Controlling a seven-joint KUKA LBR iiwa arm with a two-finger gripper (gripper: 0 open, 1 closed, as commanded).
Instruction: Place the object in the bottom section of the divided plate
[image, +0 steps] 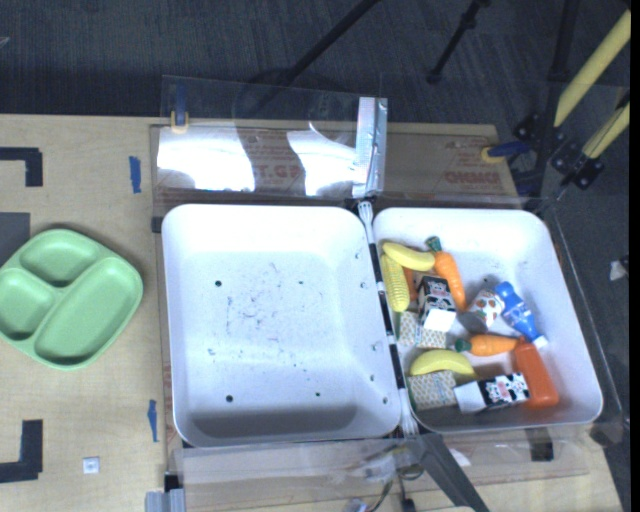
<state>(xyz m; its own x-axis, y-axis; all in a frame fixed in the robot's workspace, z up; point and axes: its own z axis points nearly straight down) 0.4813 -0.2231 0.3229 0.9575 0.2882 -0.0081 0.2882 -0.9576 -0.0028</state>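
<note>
Your gripper: cannot tell its opening or load. The object isn't singled out; candidates lie heaped in the right bin (520, 240), on the arm's entry side: banana (408, 257), carrot (452, 280), orange bottle (537, 378). Likely light, hard, slick plastic; take one across its narrow middle. The pile overlaps, lower pieces are hidden and small ones unreadable. The divided plate (68, 298) sits farthest from the arm, beyond the left bin (270, 310).

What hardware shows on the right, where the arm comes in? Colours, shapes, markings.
Past the right bin's far corner stand slanted yellow bars joined by black clamp fittings, with a blue-and-yellow piece beside them. Thin black stand legs cross the dark floor. A grey strut slants in at the bottom edge.
</note>
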